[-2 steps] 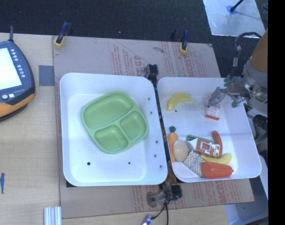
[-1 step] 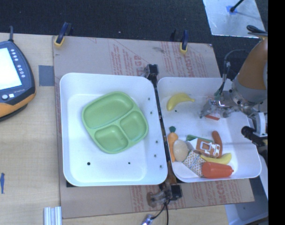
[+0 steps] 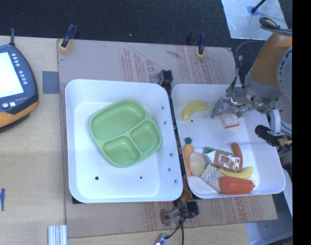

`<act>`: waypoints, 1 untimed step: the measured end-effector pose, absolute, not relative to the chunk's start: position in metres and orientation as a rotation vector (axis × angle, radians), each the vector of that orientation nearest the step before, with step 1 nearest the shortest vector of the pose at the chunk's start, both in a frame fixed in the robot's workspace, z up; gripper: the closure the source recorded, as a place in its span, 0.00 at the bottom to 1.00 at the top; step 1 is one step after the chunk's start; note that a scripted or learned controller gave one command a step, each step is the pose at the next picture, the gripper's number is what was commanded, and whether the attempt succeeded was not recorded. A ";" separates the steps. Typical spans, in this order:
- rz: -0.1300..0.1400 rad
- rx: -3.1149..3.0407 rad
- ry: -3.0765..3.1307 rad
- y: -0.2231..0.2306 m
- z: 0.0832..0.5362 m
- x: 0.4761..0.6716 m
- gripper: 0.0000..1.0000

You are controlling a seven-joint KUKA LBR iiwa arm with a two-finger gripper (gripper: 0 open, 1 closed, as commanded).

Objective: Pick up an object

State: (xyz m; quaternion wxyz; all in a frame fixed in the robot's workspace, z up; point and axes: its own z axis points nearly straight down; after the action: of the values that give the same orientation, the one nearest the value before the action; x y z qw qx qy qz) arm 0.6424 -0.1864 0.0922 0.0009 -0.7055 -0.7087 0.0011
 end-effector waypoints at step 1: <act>0.005 -2.212 -2.226 -0.187 0.102 0.642 1.00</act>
State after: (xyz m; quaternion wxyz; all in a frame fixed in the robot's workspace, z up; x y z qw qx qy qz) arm 0.6423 -0.1869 0.1024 0.0018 -0.7048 -0.7094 0.0016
